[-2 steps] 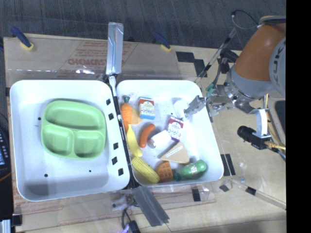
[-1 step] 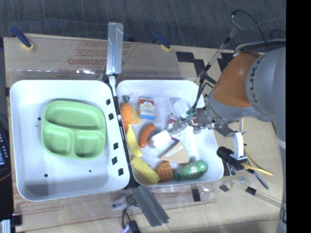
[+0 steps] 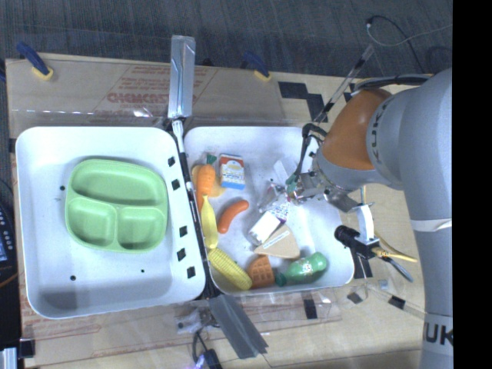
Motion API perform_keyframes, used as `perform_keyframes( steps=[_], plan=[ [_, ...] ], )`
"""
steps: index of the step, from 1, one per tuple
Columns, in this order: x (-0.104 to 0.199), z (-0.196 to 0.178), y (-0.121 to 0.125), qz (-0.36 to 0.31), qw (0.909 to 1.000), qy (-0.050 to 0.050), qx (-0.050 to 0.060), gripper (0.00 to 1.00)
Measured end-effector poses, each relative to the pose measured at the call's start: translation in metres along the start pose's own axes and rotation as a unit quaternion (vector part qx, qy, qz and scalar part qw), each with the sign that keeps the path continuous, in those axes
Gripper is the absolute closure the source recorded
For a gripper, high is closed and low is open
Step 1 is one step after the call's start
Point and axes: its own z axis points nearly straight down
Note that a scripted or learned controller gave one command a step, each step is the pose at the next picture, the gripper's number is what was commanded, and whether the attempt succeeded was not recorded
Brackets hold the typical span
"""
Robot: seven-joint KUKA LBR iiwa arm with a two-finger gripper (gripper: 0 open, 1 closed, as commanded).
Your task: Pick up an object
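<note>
The right bin [image 3: 261,146] holds several toy foods: an orange carrot [image 3: 204,180], a small white and orange carton [image 3: 231,171], an orange-red sausage [image 3: 232,214], a yellow banana [image 3: 208,223], a corn cob [image 3: 229,269], an orange waffle [image 3: 261,271], a tan cheese wedge [image 3: 280,246], a green vegetable [image 3: 304,267] and a white block [image 3: 264,226]. My gripper [image 3: 278,195] is low inside this bin, right of centre, just above and to the right of the white block. Nothing can be seen held in it.
The left bin [image 3: 42,271] carries a green divided plate [image 3: 117,204]. A metal divider [image 3: 181,75] stands between the bins at the back. The arm reaches in over the right bin's right wall.
</note>
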Motion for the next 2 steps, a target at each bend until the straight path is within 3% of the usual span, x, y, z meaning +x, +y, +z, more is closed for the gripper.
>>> perform_keyframes(
  steps=[1,2],
  plan=[
    [0.000,-0.009,0.000,-0.002,1.0000,0.000,0.001,1.00],
    [-0.001,-0.132,-0.002,0.106,0.9943,0.000,0.000,1.00]
  ],
)
